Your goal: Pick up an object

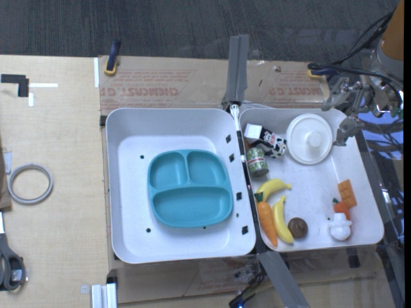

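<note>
grey gripper [345,130] at the right bin's [366,201] far corner beside the white lid [309,138], grip state unclear

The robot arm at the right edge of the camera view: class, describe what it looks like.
An orange band shows at the arm's upper part. Below it sits grey and silver metal hardware, wrapped in black cables that loop across it. The gripper is a small grey metal piece.

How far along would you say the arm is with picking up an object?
Nothing looks picked yet. The gripper sits at the right bin's upper right edge, beside the white lid, with nothing visibly between its fingers. The bananas, carrot and can lie in that bin; the teal plate lies in the left one. The whole pick remains.
</note>
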Tool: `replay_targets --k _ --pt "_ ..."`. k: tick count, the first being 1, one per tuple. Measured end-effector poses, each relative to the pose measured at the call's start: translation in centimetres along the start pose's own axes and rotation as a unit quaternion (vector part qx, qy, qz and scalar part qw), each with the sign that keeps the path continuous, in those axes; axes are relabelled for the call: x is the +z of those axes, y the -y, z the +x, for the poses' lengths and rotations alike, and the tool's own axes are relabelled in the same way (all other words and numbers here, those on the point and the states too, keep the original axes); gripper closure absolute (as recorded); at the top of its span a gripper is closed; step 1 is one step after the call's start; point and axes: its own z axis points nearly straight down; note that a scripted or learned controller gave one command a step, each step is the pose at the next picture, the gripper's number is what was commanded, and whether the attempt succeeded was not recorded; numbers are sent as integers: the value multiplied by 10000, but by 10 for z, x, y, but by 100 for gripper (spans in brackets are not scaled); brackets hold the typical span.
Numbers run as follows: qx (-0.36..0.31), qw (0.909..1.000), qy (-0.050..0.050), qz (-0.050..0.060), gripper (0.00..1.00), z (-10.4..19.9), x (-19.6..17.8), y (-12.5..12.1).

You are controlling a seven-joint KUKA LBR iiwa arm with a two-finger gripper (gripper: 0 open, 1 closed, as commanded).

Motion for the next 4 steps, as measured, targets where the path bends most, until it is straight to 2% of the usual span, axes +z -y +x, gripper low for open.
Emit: replay_targets --k 1,2,3,4 --pt "457 9990 -9 0 0 72 98 33" --pt "598 9982 -4 2 0 97 173 48" --pt "574 9984 21 12 100 94 163 46" --pt "476 9989 8 -3 100 64 132 -22"
